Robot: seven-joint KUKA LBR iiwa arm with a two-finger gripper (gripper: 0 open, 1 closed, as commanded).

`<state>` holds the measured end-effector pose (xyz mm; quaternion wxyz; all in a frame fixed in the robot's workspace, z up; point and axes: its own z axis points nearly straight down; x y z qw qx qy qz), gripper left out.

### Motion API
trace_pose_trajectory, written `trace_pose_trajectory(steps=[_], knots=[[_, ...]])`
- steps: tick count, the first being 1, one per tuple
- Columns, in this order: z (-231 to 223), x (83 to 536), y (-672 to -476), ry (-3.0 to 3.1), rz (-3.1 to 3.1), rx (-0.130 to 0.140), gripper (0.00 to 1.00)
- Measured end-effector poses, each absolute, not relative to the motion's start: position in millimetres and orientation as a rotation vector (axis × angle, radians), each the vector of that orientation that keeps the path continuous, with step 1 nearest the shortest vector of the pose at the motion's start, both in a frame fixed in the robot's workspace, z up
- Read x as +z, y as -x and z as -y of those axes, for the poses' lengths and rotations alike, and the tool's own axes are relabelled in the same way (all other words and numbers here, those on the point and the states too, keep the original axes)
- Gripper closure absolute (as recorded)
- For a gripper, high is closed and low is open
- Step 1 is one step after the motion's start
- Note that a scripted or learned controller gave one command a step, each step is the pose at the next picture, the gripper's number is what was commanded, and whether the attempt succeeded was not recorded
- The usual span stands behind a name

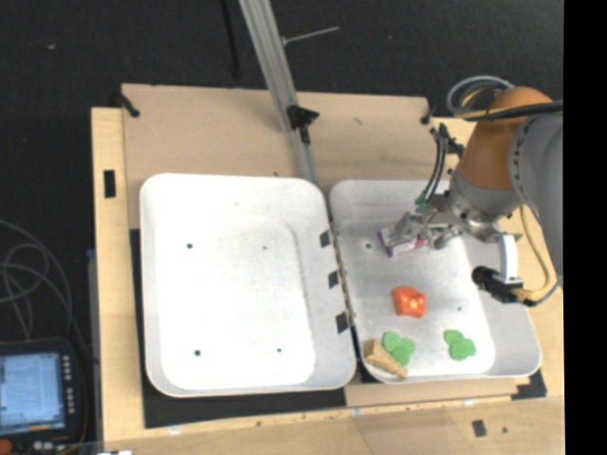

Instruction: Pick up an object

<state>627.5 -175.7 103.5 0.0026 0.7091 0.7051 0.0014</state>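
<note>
the arm (503, 159) reaches low over the right bin (517, 349), its end effector (403, 240) pinching a purple object (396, 245).

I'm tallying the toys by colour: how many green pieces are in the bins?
2. One green piece lies near the right bin's front left corner, beside a tan piece. The other green piece lies further right along the front. The arm could hide more.
</note>
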Motion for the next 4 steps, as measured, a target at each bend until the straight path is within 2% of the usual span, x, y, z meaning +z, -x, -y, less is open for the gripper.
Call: trace_pose_trajectory(steps=[1,4], knots=[[177,118,-629.3,-2.222,-2.204,0.011,1.0],[175,283,-641.5,-2.211,-2.222,0.006,1.0]])
